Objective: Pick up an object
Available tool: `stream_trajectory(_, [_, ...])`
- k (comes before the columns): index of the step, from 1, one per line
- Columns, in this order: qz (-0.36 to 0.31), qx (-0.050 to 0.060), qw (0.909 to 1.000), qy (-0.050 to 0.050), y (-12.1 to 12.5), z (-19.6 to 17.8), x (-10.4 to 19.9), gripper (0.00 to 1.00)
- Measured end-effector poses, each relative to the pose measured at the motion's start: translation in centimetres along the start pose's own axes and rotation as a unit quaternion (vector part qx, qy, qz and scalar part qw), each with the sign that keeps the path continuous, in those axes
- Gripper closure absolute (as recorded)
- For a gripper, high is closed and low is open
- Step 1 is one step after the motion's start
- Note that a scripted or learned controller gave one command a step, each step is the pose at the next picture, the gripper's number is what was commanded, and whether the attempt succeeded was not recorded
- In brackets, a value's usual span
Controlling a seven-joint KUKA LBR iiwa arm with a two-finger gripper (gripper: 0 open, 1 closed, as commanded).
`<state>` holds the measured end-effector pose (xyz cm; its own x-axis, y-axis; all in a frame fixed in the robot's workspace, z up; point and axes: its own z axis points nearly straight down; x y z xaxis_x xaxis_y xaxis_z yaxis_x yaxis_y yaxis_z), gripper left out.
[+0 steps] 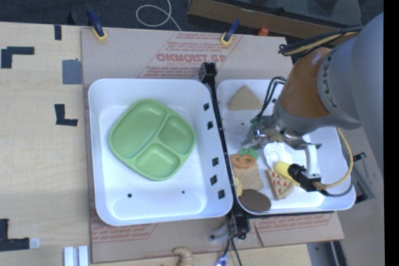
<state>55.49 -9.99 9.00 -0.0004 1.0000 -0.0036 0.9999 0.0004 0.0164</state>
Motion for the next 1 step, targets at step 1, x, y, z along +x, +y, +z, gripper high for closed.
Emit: stream_trajectory(1, [0.001, -0.001, 1.0000, 0.000, -4.41, -0.09, -0.25, 0.00])
